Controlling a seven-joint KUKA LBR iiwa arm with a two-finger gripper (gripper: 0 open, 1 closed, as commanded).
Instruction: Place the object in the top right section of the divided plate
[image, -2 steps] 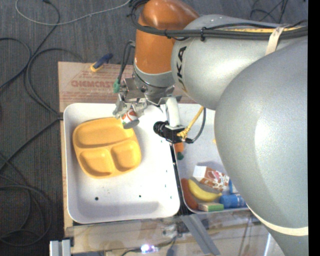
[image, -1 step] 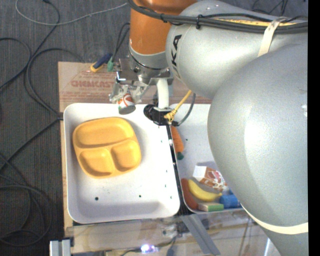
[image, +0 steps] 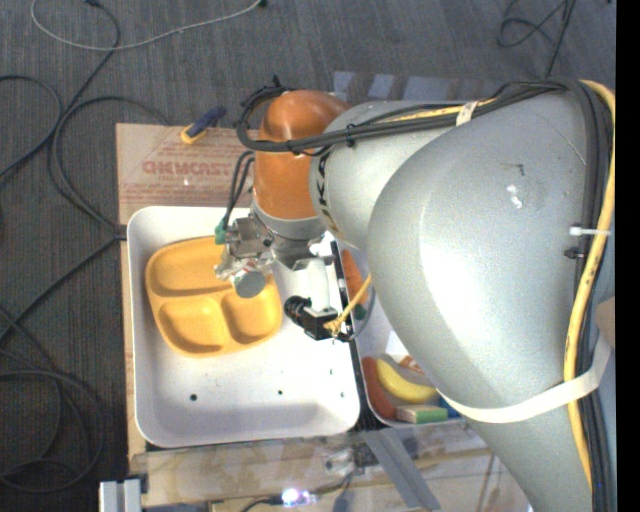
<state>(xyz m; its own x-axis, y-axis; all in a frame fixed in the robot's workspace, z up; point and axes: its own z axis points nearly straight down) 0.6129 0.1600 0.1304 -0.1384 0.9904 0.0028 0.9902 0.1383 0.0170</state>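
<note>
Over yellow divided plate (image: 200, 300) | tool (image: 243, 262) grip unclear | perhaps small grey object (image: 250, 284)

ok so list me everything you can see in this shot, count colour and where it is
divided plate: one, yellow-orange, in the left bin, toward its upper left
left bin: one, white, centre-left of the bench
right bin: one, white, mostly hidden under the arm, a strip of it showing at lower centre
banana: one, yellow, in the right bin
red item: one, beside the banana, too hidden to name
green item: one, just below the banana, too hidden to name
cardboard sheet: one, brown with red print, under the bins
cables: several, black and white, on the grey floor
arm: one, grey with orange band, reaching in from the right
gripper: one, over the plate's right upper part
</note>
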